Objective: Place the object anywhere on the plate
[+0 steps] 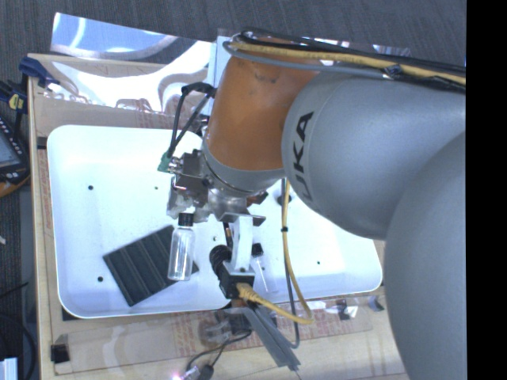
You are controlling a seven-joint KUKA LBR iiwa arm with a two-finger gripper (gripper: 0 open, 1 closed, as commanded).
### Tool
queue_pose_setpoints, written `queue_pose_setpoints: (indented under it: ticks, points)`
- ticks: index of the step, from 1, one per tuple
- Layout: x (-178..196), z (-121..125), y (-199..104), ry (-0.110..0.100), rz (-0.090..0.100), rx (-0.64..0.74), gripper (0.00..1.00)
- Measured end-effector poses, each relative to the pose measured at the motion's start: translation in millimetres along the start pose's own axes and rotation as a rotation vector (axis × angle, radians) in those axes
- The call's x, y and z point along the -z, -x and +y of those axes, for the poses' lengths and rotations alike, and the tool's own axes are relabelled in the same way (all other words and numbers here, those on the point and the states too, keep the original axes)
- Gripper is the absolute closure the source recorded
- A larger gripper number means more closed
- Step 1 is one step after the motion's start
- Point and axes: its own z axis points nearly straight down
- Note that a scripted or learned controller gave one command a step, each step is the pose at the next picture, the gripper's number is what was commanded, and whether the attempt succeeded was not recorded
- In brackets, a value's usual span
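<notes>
A small clear bottle (181,253) with a black cap points its cap end up towards my gripper (188,206). Its body overlaps the right edge of the dark ribbed plate (141,269), which lies at a slant in the front of the left bin (79,180). The cap sits right under the gripper's body. I cannot tell whether the bottle hangs from the gripper or rests on the plate. The arm's orange band and grey wrist hide the middle of the bench.
The right bin (348,271) is mostly hidden under the arm. A yellow cable (287,283) and a black-and-white bracket (238,264) hang from the wrist near the bins' front rim. Bare white floor fills the left bin's back and left.
</notes>
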Motion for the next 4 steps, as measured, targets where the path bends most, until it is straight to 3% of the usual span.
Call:
queue_pose_setpoints:
  ticks: [1, 2, 3, 4]
  points:
    - [-206.6, -12.6, -72.4, 0.013, 0.012, -0.020, 1.00]
    - [-106.2, -1.2, -8.9, -0.001, -0.001, 0.144, 1.00]
    - [-97.3, -1.1, -9.7, -0.003, -0.002, 0.149, 1.00]
    - [-97.2, -1.1, -9.7, -0.002, -0.002, 0.149, 0.00]
